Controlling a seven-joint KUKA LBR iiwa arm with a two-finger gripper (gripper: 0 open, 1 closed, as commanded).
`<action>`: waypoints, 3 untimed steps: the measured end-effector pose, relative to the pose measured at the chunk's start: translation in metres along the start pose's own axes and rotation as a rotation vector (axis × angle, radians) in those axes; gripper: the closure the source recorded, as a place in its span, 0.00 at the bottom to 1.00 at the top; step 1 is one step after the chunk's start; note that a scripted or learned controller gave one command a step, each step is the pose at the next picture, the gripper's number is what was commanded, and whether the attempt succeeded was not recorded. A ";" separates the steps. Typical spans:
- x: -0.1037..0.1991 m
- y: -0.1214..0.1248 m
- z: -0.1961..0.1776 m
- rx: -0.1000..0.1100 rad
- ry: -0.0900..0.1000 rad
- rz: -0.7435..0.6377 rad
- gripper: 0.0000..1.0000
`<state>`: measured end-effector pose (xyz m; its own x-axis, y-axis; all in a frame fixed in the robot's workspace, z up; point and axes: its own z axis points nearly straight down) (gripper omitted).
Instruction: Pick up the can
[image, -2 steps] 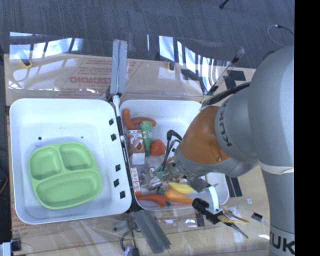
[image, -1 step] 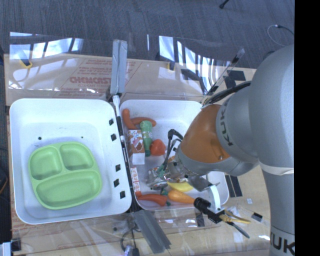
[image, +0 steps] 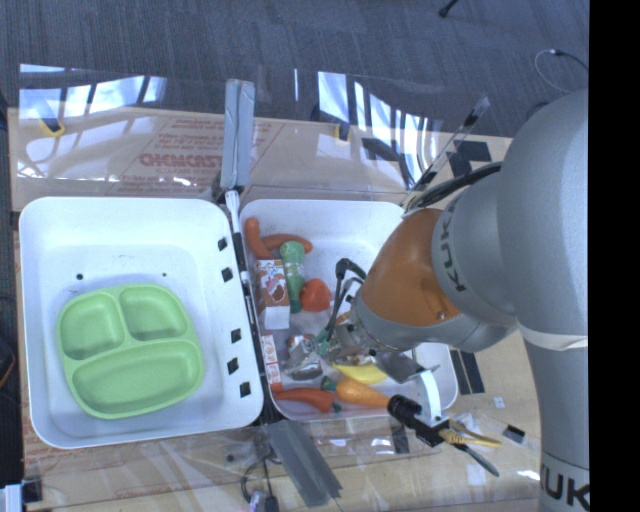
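A small silvery can (image: 301, 354) lies on its side in the lower left part of the right bin (image: 400, 214), among toy food. My gripper (image: 334, 340) reaches down into this bin just to the right of the can, close to it or touching it. The arm's orange band (image: 405, 275) and grey wrist hide most of the gripper from above. I see nothing lifted off the bin floor.
Around the can lie a red-and-white carton (image: 272, 285), a green bottle (image: 293, 265), a red fruit (image: 316, 293), a sausage (image: 270, 241), a banana (image: 360, 373), a carrot (image: 368, 394) and a red chili (image: 305, 398). The left bin (image: 40, 230) holds a green divided plate (image: 130, 348).
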<state>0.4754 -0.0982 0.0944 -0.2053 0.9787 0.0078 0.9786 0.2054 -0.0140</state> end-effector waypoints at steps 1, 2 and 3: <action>0.000 0.000 -0.006 0.007 0.004 -0.005 1.00; 0.042 0.052 -0.106 -0.007 -0.005 0.125 1.00; 0.066 0.102 -0.171 -0.007 -0.007 -0.040 1.00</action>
